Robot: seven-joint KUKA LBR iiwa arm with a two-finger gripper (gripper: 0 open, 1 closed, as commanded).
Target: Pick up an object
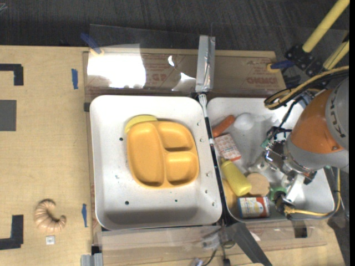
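The claw (275, 173) is down inside the right bin (327, 195), low over the objects there, but its fingers are hidden under the wrist and cables, so I cannot tell if they are spread or pressed together, and I see nothing held between them. I judge that the arm (319, 129) is at the reaching step, close to a grasp but without a sure hold. The nearest candidates are a round tan disc (257, 182) just beside the claw, a yellow bottle (236, 179) lying to its left, and a small can with a red label (253, 206) near the front wall. The next move calls for the claw to settle on one object and close on it cleanly, then lift straight up. The objects lie crowded together, so a neighbour could be pushed or caught as well. Further back in this bin are an orange carrot-like piece (223, 124), a white cup (244, 122) and a small printed packet (227, 146). The left bin (108, 148) carries a yellow divided tray (162, 152). On the surface (39, 148), well apart, lies a curled tan toy (49, 215).
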